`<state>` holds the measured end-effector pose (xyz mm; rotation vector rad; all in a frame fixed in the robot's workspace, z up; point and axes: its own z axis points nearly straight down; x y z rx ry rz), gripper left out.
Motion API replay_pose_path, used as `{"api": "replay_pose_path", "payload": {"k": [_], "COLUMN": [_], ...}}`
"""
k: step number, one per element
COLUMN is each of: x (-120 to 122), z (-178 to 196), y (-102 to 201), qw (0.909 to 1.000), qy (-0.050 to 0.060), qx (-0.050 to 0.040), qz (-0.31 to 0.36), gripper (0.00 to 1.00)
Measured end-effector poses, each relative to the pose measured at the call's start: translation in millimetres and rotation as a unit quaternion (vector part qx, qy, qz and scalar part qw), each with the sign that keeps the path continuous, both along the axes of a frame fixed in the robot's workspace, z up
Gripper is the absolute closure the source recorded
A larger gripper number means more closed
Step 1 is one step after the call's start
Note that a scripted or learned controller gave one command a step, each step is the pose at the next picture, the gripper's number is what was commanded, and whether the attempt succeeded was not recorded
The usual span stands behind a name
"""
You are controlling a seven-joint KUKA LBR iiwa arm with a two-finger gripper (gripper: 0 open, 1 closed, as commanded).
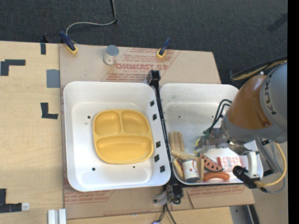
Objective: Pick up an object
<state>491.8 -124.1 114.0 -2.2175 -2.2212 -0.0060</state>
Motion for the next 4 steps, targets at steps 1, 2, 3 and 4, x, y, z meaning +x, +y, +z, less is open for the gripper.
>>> {"api": "replay_pose_path", "payload": {"k": [1, 2, 3, 4], "x": [0, 75, 112, 112], "z": [9, 48, 88, -27], "y": [1, -16, -72, -47], "qw": [1.0, 1.0, 1.0, 1.0], "qy": [0.001, 0.0, 0.0, -0.001], "qx": [0.001, -0.0031, -0.0036, -0.0028], "qz": [0.0, -0.001, -0.001, 0.0], "gripper": [1.0, 1.0, 1.0, 1.0]}}
